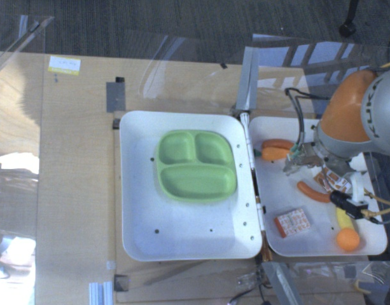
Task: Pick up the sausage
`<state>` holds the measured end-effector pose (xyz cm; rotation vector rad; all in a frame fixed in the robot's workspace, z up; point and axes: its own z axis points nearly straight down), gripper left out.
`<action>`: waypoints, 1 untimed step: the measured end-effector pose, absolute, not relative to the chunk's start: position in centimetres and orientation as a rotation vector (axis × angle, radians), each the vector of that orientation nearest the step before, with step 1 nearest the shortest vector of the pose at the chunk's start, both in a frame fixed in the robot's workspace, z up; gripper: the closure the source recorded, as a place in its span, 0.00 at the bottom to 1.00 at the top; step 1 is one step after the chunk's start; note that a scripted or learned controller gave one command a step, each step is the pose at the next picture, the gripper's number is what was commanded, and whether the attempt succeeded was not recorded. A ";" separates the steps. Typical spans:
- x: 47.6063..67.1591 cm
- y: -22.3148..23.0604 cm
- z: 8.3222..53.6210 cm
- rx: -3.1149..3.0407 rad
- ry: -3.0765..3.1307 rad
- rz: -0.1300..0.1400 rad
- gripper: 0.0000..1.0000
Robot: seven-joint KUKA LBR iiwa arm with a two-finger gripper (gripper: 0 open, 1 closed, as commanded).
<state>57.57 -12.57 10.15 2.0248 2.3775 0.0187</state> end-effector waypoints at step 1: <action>57.6 -12.6 10.1 2.025 2.378 0.018 0.00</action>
